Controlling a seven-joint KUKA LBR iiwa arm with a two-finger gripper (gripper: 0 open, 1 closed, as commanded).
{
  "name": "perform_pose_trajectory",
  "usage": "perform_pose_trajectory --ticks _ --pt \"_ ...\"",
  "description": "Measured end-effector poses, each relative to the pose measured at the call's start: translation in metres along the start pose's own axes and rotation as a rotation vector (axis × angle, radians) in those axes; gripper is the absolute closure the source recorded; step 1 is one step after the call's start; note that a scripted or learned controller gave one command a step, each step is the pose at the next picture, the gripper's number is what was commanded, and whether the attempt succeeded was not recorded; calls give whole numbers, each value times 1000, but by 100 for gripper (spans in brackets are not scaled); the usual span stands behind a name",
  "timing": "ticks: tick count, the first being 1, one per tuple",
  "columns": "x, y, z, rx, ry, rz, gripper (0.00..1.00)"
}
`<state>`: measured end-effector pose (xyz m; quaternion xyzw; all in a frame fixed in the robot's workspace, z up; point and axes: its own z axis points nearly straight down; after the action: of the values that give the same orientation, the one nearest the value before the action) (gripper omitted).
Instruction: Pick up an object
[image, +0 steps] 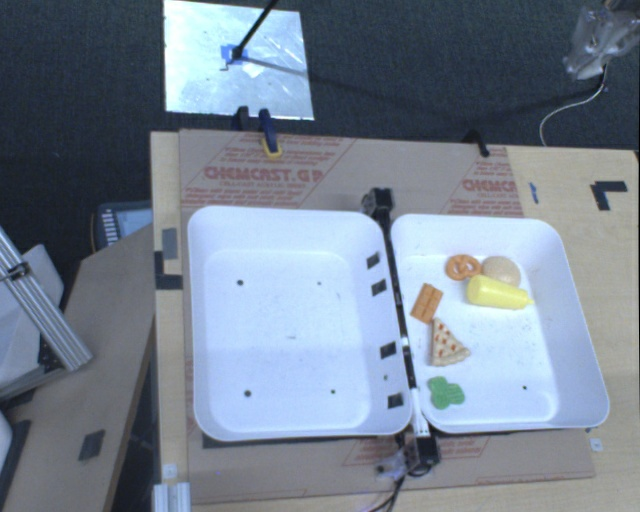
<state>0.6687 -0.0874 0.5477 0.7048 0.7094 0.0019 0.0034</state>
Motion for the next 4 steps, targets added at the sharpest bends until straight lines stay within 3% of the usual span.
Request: perform_pose_trajectory --ticks 1,2,3,4 --pt "78 0 13 6 4 -5 100" --pt "179 -8 64 10 4 -7 100" --pt "275 -1 135 13 5 -6 100" --pt "179 -80 95 5 1 14 100"
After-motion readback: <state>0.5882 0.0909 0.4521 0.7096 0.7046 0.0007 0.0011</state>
